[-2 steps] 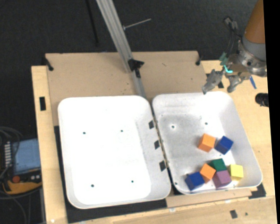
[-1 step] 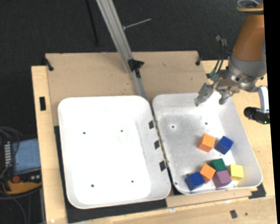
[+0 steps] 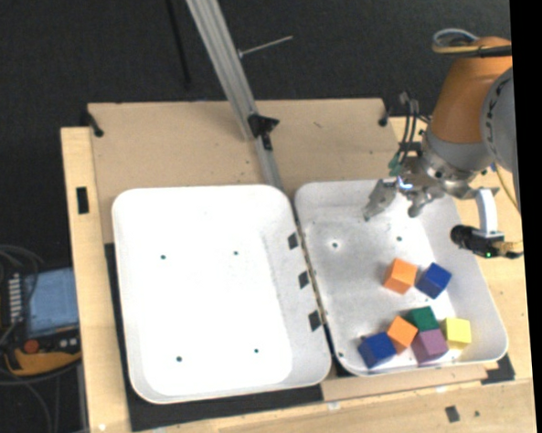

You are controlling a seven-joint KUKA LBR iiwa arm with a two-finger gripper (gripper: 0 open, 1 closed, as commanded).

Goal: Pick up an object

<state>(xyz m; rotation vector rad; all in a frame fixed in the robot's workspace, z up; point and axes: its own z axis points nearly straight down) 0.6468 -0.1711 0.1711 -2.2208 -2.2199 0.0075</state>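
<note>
From where I stand, nothing has been picked up yet. The gripper (image 3: 394, 199) hangs over the far part of the right bin (image 3: 348, 279), its two fingers spread wide with nothing between them. The blocks lie nearer and to the right: an orange cube (image 3: 401, 275) touching a blue cube (image 3: 433, 280), well apart from the claw. Nearer still, a cluster crowds the bin's near right corner: a blue block (image 3: 377, 348), an orange block (image 3: 403, 331), a green block (image 3: 425, 319), a purple block (image 3: 430, 344) and a yellow block (image 3: 457, 330), packed tight and awkward to grasp singly. The left bin (image 3: 211, 288) sits beside it.
</note>
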